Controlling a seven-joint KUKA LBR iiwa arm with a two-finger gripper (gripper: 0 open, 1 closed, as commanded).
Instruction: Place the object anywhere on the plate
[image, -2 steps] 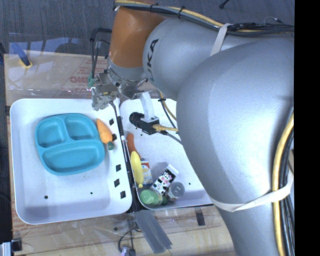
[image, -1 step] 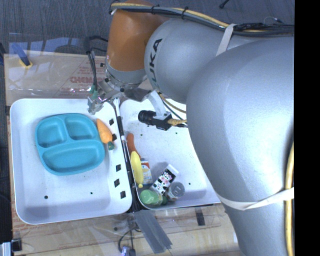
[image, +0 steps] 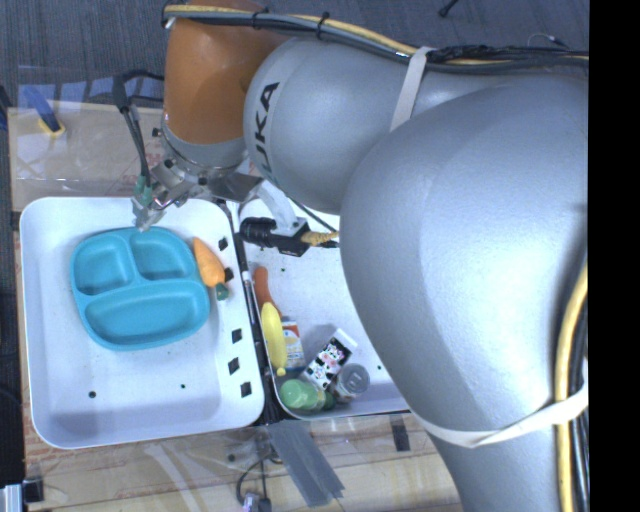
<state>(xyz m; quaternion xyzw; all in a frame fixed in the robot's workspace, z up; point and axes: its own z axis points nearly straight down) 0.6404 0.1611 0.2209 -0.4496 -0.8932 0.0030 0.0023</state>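
Hovering at the blue plate's (image: 140, 291) far rim, my gripper (image: 146, 210) grips nothing I can confirm; finger state unclear. Carrot (image: 209, 264) lies beside the plate.

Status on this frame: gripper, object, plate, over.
Gripper above plate's far edge, nothing seen held. Carrot beside plate's right rim, in left bin. Nothing blocking the plate.

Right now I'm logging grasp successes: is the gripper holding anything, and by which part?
Cannot be told. The gripper sits at the plate's upper rim, too small to read. The carrot lies beside the plate, apart from it.
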